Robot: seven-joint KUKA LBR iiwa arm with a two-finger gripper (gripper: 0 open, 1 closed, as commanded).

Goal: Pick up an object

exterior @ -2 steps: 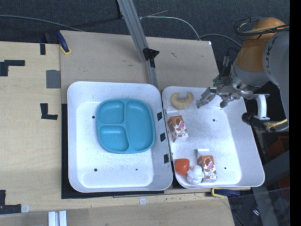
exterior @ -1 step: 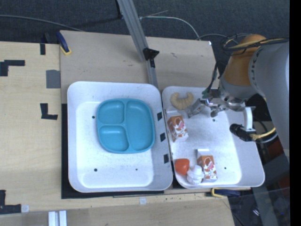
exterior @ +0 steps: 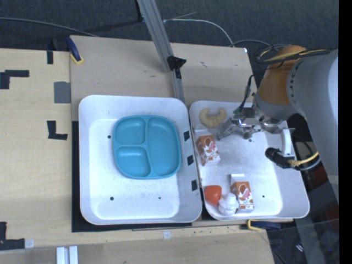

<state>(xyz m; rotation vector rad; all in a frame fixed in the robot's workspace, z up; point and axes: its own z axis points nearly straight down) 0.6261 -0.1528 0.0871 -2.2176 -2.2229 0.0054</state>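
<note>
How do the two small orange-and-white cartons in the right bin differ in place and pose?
The upper carton lies near the right bin's left wall, with bare floor around it. The lower carton sits toward the front rim, beside a red and white object, apparently touching it. The upper one looks more crumpled. Both share orange-and-white print and similar size.

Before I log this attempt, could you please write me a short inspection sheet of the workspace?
Surface: wooden bench bearing left bin and right bin.
Job's things: right bin holds croissant, carton, second carton, red piece, white piece.
Clutter: blue divided plate in left bin.
Grippers: hand low beside the croissant, holding nothing visible.
Cables: thin wire behind the bench.
Surroundings: slanted metal pole.
</note>
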